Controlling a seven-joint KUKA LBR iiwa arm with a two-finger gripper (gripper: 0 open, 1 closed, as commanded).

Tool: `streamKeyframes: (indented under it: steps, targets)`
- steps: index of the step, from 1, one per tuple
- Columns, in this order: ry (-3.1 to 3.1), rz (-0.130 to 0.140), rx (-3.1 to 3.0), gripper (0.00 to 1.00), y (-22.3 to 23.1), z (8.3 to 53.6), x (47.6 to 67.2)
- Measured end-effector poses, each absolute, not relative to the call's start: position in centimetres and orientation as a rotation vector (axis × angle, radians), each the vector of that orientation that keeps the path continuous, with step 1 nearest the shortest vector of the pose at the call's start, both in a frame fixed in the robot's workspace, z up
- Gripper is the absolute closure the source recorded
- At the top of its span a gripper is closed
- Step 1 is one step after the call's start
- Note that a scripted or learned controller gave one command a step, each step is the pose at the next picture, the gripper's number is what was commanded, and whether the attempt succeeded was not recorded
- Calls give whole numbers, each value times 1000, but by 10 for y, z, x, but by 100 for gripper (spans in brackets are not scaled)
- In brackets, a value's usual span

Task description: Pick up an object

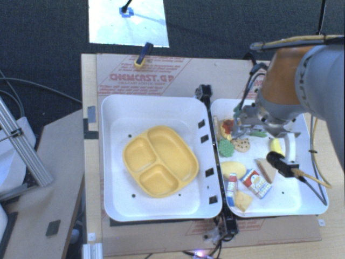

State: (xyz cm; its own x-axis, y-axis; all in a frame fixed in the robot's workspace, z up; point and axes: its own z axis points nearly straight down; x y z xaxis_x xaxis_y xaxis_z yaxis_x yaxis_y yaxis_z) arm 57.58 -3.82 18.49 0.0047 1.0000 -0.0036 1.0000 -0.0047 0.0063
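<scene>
The right bin holds several toy food items. A red piece lies near its left wall, with a green piece and a speckled cookie just in front of it. Nearer the front are a pale yellow lump, a brown wedge, a red and white box, a small bottle and a yellow cheese-like chunk. My gripper hangs low over the bin's back left, right beside the red piece and above the cookie. The wrist hides what is under it.
The left bin holds a yellow divided tray. A black divider with clips runs between the bins. A yellow piece and a green piece lie under the arm. A blue and yellow tool rests behind the bins.
</scene>
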Motion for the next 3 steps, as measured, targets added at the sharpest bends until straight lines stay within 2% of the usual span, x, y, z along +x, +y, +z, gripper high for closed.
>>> streamKeyframes:
  steps: [1,2,3]
  targets:
    - [2224,1,2217,0,-33,184,574]
    - [2214,-7,2233,0,-99,182,482]
    - [2235,6,2207,0,-13,184,509]
